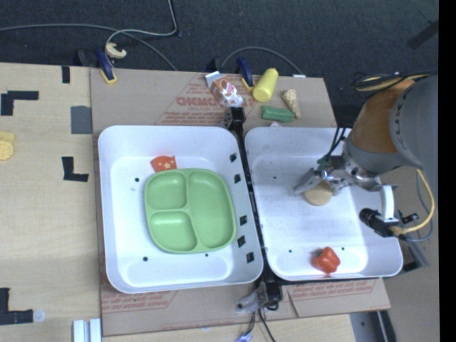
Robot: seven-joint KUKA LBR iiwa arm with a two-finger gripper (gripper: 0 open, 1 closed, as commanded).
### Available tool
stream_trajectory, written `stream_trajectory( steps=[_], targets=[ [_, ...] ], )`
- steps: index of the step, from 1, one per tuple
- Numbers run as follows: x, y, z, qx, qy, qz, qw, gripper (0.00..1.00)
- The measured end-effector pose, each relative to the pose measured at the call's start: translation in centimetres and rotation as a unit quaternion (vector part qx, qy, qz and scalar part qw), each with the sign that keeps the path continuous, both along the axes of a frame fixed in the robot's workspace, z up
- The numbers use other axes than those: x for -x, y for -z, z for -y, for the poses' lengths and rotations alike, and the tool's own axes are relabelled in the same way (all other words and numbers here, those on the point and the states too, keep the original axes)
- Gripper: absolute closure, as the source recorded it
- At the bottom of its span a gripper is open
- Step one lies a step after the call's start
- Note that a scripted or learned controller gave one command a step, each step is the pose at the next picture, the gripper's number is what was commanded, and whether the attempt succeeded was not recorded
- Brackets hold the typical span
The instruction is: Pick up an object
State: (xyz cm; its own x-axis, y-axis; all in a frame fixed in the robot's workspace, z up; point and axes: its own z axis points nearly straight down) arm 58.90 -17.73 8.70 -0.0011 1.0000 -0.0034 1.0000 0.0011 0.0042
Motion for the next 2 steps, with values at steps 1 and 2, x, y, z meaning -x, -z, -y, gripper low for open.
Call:
stream_trajectory(
  steps=[1, 2],
  targets=[
    [0.0, -1.0, 0.0, 0.0006, 0.0, 0.0, 1.0, 1.0],
    [-3.6, -1.6, -7.5, -0.0022, -0.001, -0.003, 1.0, 1.0]
  ],
)
